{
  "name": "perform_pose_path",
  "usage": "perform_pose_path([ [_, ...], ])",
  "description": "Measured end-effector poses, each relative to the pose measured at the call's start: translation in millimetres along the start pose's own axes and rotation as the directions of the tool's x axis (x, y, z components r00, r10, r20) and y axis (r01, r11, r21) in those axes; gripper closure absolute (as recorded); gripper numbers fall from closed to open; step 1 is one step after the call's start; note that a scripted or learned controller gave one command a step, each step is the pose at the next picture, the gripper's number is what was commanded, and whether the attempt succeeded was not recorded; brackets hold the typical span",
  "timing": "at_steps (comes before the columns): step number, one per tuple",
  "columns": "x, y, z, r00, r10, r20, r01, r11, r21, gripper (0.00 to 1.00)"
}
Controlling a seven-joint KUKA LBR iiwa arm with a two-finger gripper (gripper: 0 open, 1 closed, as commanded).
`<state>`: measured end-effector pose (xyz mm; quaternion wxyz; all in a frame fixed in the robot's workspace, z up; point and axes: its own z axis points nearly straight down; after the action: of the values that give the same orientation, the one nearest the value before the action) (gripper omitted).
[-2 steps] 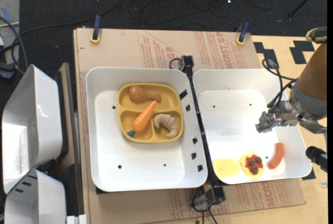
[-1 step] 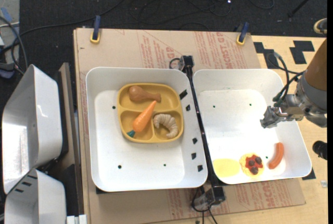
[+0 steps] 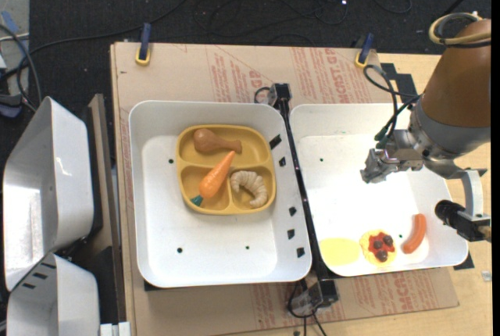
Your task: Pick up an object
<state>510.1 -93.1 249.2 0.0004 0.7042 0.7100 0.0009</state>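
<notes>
End effector (image 3: pixel 377 169) hovers over the right white plastic bin (image 3: pixel 328 123); finger state cannot be determined. The orange sausage-shaped toy (image 3: pixel 414 234) lies near the bin's near-right corner. Recommend centring above it before descending.

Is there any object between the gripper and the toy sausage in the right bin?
Nothing visible. The gripper hangs over bare floor of the right bin; the sausage lies nearer the front edge, with only white floor between. The berry tart sits beside it, off that line.
</notes>
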Motion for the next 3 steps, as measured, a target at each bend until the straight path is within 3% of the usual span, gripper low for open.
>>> perform_pose_path([
  [3,133,42,9,1.0,0.0,0.0,0.0,1.0,0.0,1.0],
])
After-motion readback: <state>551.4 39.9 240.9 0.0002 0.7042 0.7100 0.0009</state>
